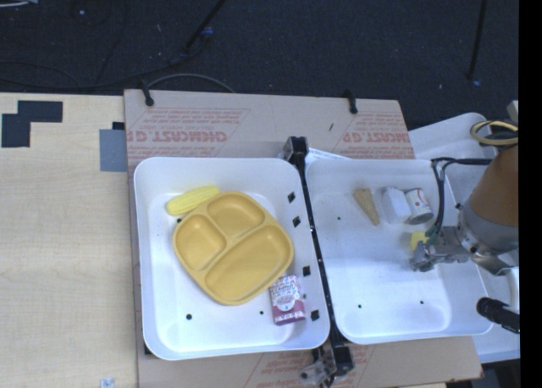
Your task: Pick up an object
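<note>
Objects sit in both white bins on the surface [59,251]. In the left bin [157,310] a yellow divided tray [233,246] lies tilted across the middle, three compartments showing; a yellow corn cob [192,199] lies just beside its upper left edge, apparently touching it, and a small red-and-white packet [287,299] sits at the tray's lower right corner, close to the bin's right wall. A black divider [312,251] runs between the two bins. Over in the right bin [381,310], a tan cone-shaped piece [367,205] lies near the top, and just to its right a white can with a red-marked end [406,205] lies on its side. A small yellow item [418,240] peeks out right at the pincer, mostly hidden by it. The arm [500,200] comes in from the right, its orange band over the bin's right rim, wrist angled down and leftward. The pincer [423,257] sits low in the right bin below the can; whether its tips are apart or together, cannot tell, and nothing is clearly seen between them
</note>
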Controlling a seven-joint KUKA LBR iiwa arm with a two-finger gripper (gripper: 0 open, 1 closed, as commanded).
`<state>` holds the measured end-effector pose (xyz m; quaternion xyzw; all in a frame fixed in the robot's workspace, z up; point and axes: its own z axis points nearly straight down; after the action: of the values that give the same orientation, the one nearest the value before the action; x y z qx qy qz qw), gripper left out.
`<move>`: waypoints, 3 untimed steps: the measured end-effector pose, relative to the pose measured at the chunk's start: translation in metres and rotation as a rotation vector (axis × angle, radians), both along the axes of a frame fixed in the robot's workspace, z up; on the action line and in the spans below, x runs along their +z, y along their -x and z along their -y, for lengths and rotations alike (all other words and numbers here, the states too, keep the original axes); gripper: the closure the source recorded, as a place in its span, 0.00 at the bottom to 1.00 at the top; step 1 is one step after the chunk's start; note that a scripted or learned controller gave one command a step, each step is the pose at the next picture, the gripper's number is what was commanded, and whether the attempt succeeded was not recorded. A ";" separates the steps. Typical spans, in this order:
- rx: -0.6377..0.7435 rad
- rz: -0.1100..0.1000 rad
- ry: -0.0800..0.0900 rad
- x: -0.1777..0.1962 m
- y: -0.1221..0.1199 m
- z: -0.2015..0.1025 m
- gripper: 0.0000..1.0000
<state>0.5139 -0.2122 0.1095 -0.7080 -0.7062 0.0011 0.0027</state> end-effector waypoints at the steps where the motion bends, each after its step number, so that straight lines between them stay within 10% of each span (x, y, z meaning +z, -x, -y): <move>1: 0.000 0.006 0.002 0.054 0.009 -0.002 1.00; 3: 0.007 0.004 0.000 0.113 0.004 -0.046 1.00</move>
<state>0.5099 -0.1660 0.2228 -0.7055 -0.7087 -0.0002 0.0013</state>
